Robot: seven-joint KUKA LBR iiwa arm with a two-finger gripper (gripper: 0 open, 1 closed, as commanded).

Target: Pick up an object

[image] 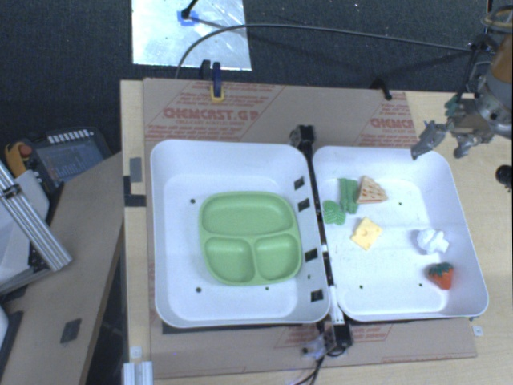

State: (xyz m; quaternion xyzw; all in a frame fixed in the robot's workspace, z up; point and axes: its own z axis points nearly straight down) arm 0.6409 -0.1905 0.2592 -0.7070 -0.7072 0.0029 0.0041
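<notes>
Toys lie scattered in the right bin (461, 215): a green piece (347, 195) and a smaller green lump (333, 212) at the far left, a tan wedge (370, 190) touching the green piece, a yellow cheese block (366, 234) near the middle, a white crumpled lump (430, 241) to the right, and a red strawberry (440, 274) at the near right. All look like small, light, moulded plastic, smooth and likely slippery. The cheese block stands apart from its neighbours, flat-sided and stiff, so its opposite edges seem the surest hold. The strawberry is rounder and may roll. The claw (446, 141) hangs over the bin's far right rim, fingers spread wide, holding nothing. The left bin (172, 215) carries a matte green divided tray (248, 237).
</notes>
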